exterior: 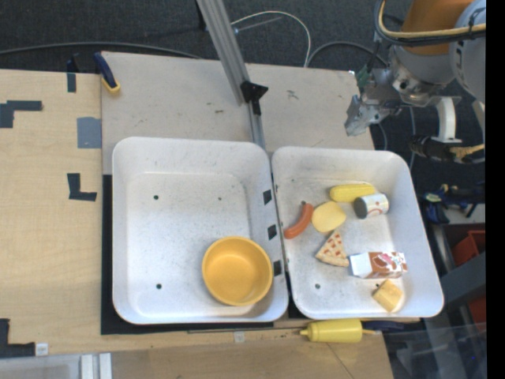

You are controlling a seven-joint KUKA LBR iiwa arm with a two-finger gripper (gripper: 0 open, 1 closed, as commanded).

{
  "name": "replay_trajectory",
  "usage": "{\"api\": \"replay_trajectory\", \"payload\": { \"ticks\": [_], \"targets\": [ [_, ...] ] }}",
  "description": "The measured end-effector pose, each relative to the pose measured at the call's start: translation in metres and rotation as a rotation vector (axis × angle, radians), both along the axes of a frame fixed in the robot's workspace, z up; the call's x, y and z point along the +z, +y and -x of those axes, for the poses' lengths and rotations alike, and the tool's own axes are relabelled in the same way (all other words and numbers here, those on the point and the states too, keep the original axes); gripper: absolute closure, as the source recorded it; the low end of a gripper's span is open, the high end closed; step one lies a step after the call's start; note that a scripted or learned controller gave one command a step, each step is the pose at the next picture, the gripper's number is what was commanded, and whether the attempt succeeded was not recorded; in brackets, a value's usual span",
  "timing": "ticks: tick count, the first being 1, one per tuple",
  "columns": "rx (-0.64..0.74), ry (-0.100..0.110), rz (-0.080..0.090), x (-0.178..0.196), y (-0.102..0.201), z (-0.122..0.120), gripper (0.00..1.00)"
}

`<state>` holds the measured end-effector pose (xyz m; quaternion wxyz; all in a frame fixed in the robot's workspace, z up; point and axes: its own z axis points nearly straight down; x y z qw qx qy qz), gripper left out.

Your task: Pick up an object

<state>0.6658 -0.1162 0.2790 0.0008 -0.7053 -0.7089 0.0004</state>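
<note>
Tool (361, 118) above the desk (181, 101), beyond the right bin (410, 212); its state cannot be told. Right bin: banana (352, 192), sausage (297, 220), pizza slice (334, 250), apparently a carton (377, 264). Left bin (158, 172): yellow bowl (236, 270).

text: none legible | carton (379, 264): print too small to read
</note>
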Motion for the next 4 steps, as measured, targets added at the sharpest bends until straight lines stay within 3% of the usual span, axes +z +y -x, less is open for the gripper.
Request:
{"api": "replay_trajectory", "payload": {
  "ticks": [2,4],
  "targets": [
    [0.0,0.002,0.0,-0.04,0.097,0.022,1.0],
    [0.002,0.003,0.0,-0.04,0.207,0.065,1.0]
  ]
}}
